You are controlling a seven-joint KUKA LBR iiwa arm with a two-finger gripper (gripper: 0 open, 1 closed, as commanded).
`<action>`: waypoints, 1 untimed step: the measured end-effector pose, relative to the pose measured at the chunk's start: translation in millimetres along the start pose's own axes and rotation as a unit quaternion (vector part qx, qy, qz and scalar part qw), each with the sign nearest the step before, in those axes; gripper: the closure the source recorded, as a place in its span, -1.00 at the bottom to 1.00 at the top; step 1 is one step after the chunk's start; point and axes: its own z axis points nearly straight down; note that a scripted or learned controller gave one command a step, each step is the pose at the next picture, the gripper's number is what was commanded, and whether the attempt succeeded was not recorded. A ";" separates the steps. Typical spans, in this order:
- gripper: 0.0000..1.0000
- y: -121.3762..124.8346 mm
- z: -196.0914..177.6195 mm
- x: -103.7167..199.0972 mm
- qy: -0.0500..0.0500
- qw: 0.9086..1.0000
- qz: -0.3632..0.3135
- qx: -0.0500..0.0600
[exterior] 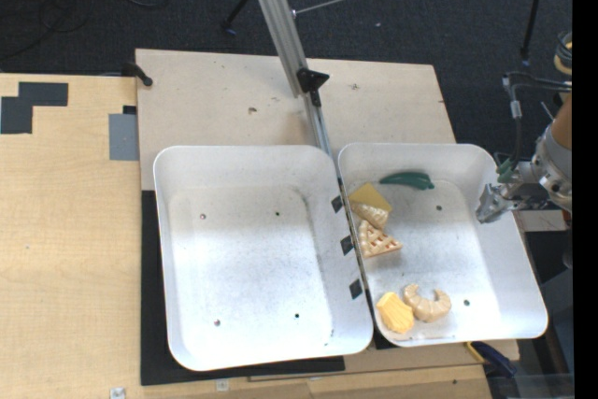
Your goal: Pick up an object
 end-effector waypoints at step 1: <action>1.00 1.1 -53.0 -1.0 0.000 1.000 -0.001 0.000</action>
